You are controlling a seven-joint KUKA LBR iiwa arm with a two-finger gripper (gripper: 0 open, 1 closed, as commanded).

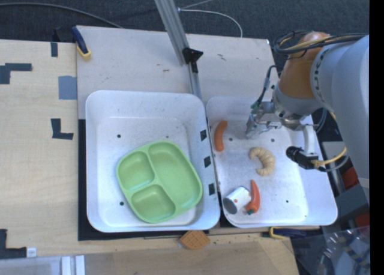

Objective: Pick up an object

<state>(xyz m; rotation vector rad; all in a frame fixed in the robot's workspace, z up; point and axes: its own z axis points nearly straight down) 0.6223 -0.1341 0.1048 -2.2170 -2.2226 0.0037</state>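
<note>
The tool [257, 125] hangs low over the far part of the right bin [318, 208], its metal fingers pointing down toward the bin floor. Nothing shows between them, and whether they stand apart or closed I cannot tell from this slanted view. Above the tool the arm [336, 69] rises grey, with its orange band [294, 75] next to the wrist, and a black cable [303, 157] loops beside it.

Taking the right bin as the landmark: an orange sausage [219, 135] lies near its left wall, just to the left of the tool and apart from it. A pale croissant [263, 160] lies near the bin's middle, on the near side of the tool and not touching it. At the bin's near-left corner a small white cup [237, 199] lies on its side, with a carrot [254, 196] touching its right side.

Left of the right bin, sharing a wall with it, sits the left bin [96, 117], which holds a green divided plate [158, 181] with three compartments. On the worktop [132, 57] just in front of the two bins lies a small waffle-like biscuit [193, 240]. A metal pole [171, 15] slants up from the bins' far edge.
</note>
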